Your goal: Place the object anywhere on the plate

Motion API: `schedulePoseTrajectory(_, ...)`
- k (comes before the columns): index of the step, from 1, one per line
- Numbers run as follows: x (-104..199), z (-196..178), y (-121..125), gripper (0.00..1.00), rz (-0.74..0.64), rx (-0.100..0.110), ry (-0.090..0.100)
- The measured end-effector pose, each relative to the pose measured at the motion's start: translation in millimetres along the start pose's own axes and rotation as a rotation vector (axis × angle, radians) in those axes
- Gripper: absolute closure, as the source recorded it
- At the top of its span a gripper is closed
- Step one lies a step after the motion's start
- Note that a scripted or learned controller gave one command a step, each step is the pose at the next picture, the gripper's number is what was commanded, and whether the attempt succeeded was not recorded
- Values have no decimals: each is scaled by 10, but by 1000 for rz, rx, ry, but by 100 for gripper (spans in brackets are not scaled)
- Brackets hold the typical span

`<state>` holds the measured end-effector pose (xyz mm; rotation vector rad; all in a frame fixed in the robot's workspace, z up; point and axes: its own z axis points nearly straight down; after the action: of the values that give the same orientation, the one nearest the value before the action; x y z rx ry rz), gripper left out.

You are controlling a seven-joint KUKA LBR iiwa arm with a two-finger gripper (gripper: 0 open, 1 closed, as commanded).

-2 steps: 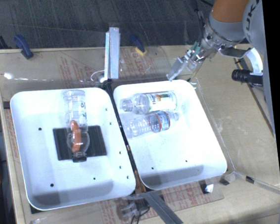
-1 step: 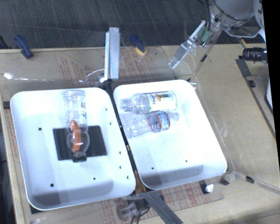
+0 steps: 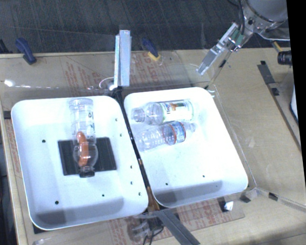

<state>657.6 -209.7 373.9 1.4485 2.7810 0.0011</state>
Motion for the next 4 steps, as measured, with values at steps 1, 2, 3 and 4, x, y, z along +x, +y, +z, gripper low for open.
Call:
schedulePoseTrajectory(1, 1, -88, 1, 0, 0, 1, 1)
schedulePoseTrajectory(2, 10, -222, 13, 0, -44, 2, 2)
schedulePoseTrajectory(3, 34, -519, -23, 0, -88, 2, 2)
schedulePoseTrajectory(4, 16, -685, 2, 0, -168, 1, 1)
